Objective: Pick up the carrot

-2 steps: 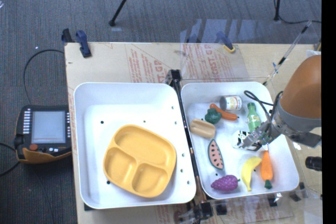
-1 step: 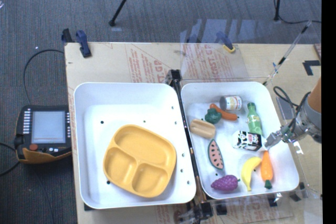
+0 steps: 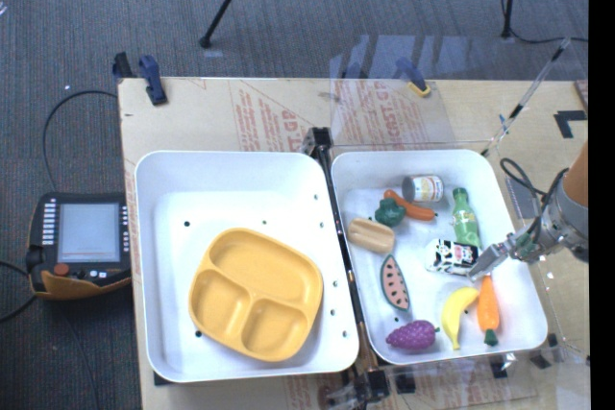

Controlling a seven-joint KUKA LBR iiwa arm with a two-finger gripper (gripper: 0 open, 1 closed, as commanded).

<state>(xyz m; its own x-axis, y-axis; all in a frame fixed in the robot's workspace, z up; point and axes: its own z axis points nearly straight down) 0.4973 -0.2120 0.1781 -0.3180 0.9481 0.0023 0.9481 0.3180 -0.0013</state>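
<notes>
Two orange carrot-like toys lie in the right bin [image 3: 357,170]. One [image 3: 420,211] is slim, with a dark green leafy top [image 3: 389,213], and rests at the upper middle beside a can. The other [image 3: 488,301] is thicker, with a small green end pointing at the front wall, and lies at the lower right next to the banana. My gripper [image 3: 498,254] reaches in from the right and hovers low just above the thick carrot's upper end, close to the black-and-white carton [image 3: 452,255].
The right bin also holds a can [image 3: 424,188], a green bottle [image 3: 466,218], a bun [image 3: 371,234], a watermelon slice [image 3: 394,282], a banana [image 3: 457,313] and purple grapes [image 3: 411,335]. A yellow divided plate [image 3: 256,294] sits in the left bin [image 3: 159,187]. A pendant [image 3: 82,243] lies on the floor at left.
</notes>
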